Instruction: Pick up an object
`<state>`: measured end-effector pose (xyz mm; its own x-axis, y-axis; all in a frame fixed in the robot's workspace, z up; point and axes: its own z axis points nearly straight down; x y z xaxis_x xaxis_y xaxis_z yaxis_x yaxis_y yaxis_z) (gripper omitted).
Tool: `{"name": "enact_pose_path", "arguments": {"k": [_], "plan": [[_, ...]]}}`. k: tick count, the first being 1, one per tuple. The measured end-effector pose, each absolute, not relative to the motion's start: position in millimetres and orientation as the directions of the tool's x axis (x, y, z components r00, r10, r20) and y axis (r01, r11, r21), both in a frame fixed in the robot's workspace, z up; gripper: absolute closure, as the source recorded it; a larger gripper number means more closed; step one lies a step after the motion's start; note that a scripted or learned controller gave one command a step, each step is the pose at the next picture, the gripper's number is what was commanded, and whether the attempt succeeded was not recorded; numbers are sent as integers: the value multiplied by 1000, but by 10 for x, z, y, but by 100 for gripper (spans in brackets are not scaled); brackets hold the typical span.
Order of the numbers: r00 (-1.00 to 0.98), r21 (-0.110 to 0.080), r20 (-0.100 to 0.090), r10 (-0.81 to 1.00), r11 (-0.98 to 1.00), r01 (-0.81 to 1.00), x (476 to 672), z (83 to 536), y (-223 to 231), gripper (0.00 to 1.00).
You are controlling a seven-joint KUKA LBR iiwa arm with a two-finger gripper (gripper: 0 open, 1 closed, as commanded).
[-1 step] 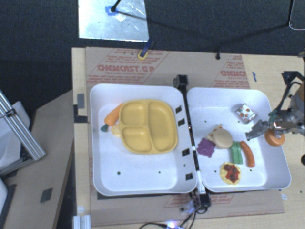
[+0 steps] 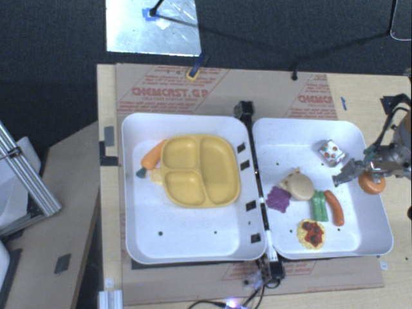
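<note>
The right bin (image 2: 370,237) holds several toy foods: a small white and red block (image 2: 330,151), a tan bun (image 2: 299,185), a purple piece (image 2: 278,199), a green piece (image 2: 319,206), a red sausage (image 2: 335,207) and a yellow disc with red topping (image 2: 311,233). My gripper (image 2: 346,174) reaches in from the right, over the bin's right side. It is just right of the bun and below the white and red block. Nothing shows in its grasp. The orange band (image 2: 371,183) sits just behind it.
The left bin (image 2: 138,237) holds a yellow divided plate (image 2: 196,170) with an orange carrot (image 2: 153,154) at its left edge. A black divider (image 2: 252,172) runs between the bins. A shiny metal sheet (image 2: 153,17) lies on the floor behind the bench.
</note>
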<state>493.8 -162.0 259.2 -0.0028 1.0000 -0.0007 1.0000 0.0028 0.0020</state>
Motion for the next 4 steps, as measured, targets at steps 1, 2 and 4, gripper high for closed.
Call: {"name": "enact_pose_path", "arguments": {"k": [1, 2, 4], "plan": [[-2, -2, 1, 1000, 2, 1000, 4927, 2001, -1541, 0], [-1, -2, 1, 1000, 1, 1000, 4969, 1387, -1536, 0], [0, 14, -8, 1000, 0, 1000, 5006, 1244, -1564, 100]]}}
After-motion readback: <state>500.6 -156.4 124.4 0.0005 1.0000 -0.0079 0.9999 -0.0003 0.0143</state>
